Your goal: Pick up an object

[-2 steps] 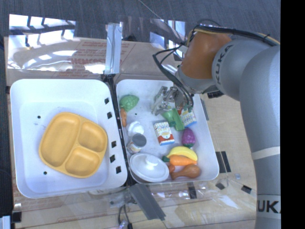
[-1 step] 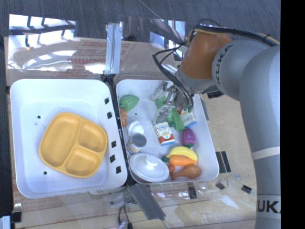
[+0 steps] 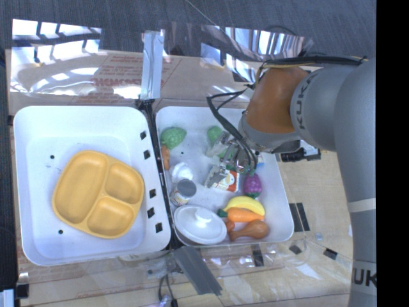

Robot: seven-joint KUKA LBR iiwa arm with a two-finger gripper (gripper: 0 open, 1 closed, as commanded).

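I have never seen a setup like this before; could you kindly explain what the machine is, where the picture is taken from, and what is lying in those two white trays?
This is one picture, taken by a fixed camera above the bench, looking down at a slant. The big grey shape with the orange band is a robot arm reaching in from the right. Its gripper is low over the right bin, among the toys. I cannot tell whether it holds anything.

The left bin holds a yellow divided plate. The right bin holds toy food and dishes: a green vegetable, a purple bunch of grapes, a banana, a carrot, a brown drumstick-like piece, a white lidded bowl and a small printed carton.
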